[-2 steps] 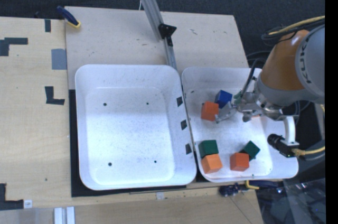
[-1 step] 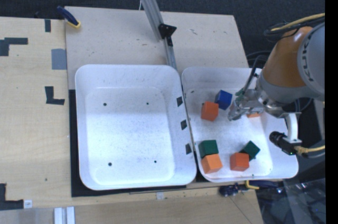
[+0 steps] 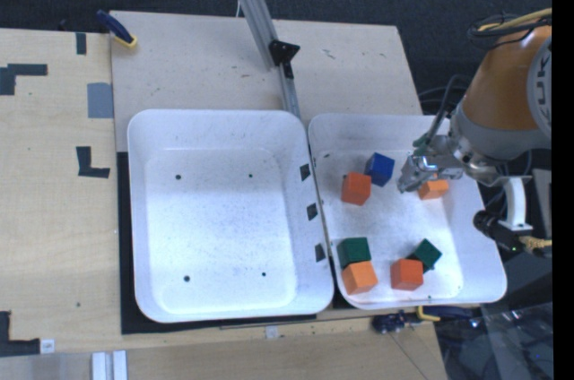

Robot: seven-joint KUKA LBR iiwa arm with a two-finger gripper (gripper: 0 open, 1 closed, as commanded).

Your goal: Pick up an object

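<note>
The right bin [image 3: 395, 129] holds several small blocks. A blue block [image 3: 380, 168] and an orange-red block [image 3: 356, 188] lie near its middle. A green block [image 3: 354, 250] sits against an orange block [image 3: 360, 276] at the front left. Beside them are an orange-red block [image 3: 407, 273] and a dark green block [image 3: 427, 254]. My gripper [image 3: 420, 176] hangs low over the bin's right side, right above a small orange block [image 3: 436, 187] that it partly hides. Whether it touches that block is unclear.
The left bin [image 3: 215, 132] stands beside the right one. A slanted metal rail [image 3: 256, 2] runs from the top down to the bins' shared edge. The grey and orange arm [image 3: 507, 96] comes in from the right. A blue and yellow tool [image 3: 117, 29] lies at the bench's back left.
</note>
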